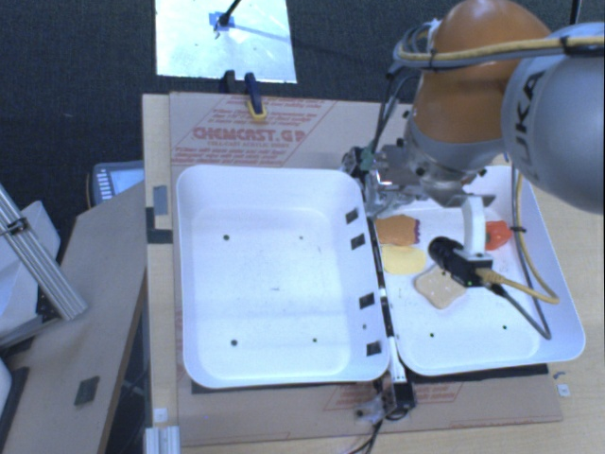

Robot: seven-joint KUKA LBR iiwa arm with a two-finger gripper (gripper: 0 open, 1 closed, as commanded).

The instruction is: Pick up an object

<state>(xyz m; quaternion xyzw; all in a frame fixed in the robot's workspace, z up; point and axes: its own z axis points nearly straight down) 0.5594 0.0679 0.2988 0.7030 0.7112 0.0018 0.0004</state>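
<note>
I see the table (113,253) carrying a printed cardboard sheet (250,130), and on it two white bins (274,282) side by side.

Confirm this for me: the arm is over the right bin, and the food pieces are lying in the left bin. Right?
Not quite. The camera view shows the food pieces lying in the right bin, under the arm, not in the left bin. The arm is indeed over the right bin.

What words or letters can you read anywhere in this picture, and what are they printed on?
"CHEMCAST G P", red print on the brown board behind the bins.
"KA", partial black letters on the grey arm.
Smaller red print above and below "CHEMCAST", and along the board's front edge, is too blurred to read.
</note>
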